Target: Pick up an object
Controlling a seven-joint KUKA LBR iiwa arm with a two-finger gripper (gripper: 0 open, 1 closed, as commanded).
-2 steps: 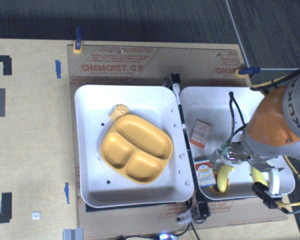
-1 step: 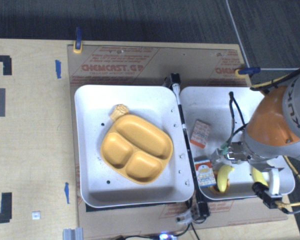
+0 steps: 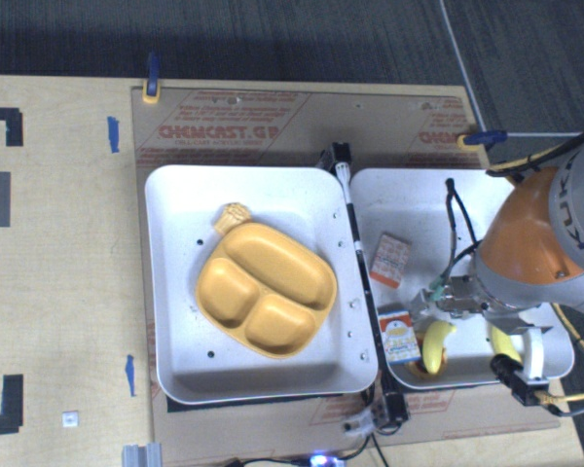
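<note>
The arm reached in from the right, low over the right bin [image 3: 467, 188], its gripper [image 3: 444, 305] just above the banana [image 3: 434, 346]; finger state could not be told. The banana's long axis ran near-far, by the bin's near wall

Arm [image 3: 535, 241] cut off at right edge, covering much of right bin [image 3: 409, 188]; small item [image 3: 236, 216] behind yellow tray [image 3: 265, 287] too partly hidden to identify.

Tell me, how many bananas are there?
2. One banana lies in the right bin near its front edge, beside a small carton. The other banana is further right, partly hidden under the arm, which may hide more.
</note>
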